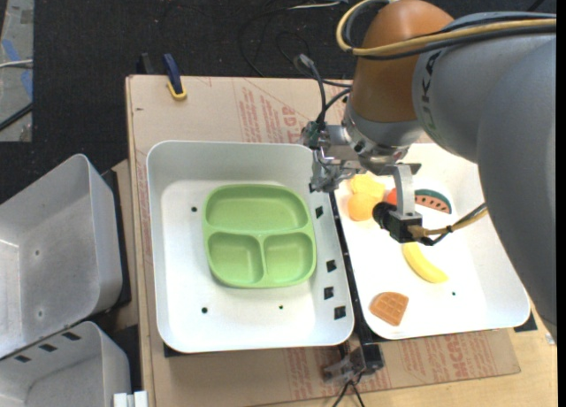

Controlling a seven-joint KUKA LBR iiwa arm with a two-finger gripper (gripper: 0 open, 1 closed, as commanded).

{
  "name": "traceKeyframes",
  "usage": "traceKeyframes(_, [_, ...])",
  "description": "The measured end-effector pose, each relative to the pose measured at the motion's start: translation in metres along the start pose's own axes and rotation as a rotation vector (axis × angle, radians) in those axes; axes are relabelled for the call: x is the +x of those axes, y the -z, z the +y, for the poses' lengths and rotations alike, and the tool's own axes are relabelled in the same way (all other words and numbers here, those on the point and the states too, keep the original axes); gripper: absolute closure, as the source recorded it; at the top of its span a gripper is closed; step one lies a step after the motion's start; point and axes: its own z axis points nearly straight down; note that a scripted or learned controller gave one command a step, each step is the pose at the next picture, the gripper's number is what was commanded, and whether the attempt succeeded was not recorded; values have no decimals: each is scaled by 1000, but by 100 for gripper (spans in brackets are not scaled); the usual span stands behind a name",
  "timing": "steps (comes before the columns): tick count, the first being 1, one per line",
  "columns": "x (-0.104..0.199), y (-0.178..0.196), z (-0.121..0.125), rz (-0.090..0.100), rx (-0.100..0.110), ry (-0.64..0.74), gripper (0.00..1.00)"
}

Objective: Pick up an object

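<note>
Gripper [339, 171]: we see it by the right bin's [495, 308] left wall; open or closed, we cannot tell.
Yellow toy [364, 188]: just right of it, touching an orange toy [358, 209].

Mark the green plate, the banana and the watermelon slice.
green plate [256, 211]: camera view, floor of its large compartment.
banana [425, 264]: camera view, middle of its body.
watermelon slice [432, 201]: camera view, red flesh.

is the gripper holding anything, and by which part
Cannot tell: the gripper hangs over the right bin by a yellow-orange object, its tip hidden under the wrist.
</note>
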Motion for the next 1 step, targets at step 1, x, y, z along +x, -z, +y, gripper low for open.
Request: traceKeyframes(1, [54, 13, 22, 1, -3, 0, 100])
